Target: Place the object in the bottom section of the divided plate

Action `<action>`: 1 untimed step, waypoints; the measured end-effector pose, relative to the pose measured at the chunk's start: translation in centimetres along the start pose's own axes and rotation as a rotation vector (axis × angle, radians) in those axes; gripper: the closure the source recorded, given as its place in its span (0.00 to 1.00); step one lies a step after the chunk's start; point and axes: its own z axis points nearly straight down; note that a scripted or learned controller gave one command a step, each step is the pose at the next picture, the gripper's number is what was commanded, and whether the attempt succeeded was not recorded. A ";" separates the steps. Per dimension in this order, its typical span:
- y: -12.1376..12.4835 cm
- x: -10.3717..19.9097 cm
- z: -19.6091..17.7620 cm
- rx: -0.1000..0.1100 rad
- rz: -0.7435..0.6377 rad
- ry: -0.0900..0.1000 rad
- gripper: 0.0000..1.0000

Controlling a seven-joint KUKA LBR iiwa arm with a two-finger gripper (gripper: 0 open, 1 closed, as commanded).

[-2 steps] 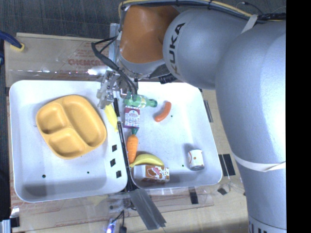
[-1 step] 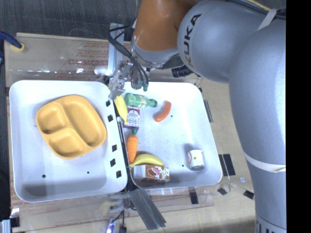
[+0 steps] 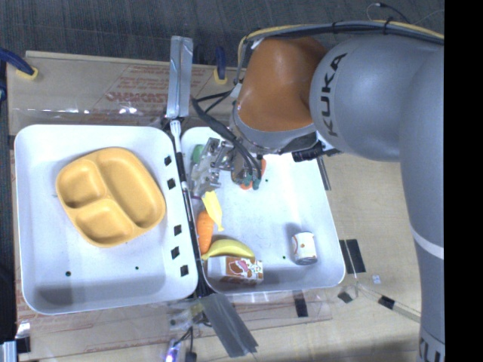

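Note:
A yellow divided plate [image 3: 110, 194] lies in the left bin [image 3: 45, 277], its three sections bare. My gripper [image 3: 210, 169] hangs low over the upper left corner of the right bin [image 3: 317, 274], under the orange wrist band. Just below it lie a pale yellow wedge [image 3: 213, 209], an orange carrot [image 3: 204, 232] and a banana [image 3: 229, 248]. A brown and white carton [image 3: 235, 269] sits at the bin's front edge. A green item [image 3: 197, 154] and a small red and green piece [image 3: 253, 180] flank the gripper.
A small white cup [image 3: 304, 247] stands at the right bin's lower right. The black-marked divider wall [image 3: 179, 225] separates the two bins. The big grey arm [image 3: 377, 104] covers the upper right of the scene.

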 end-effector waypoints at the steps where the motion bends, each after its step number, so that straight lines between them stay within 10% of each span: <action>1: 7.3 1.1 -0.4 -0.001 -0.302 -0.004 1.00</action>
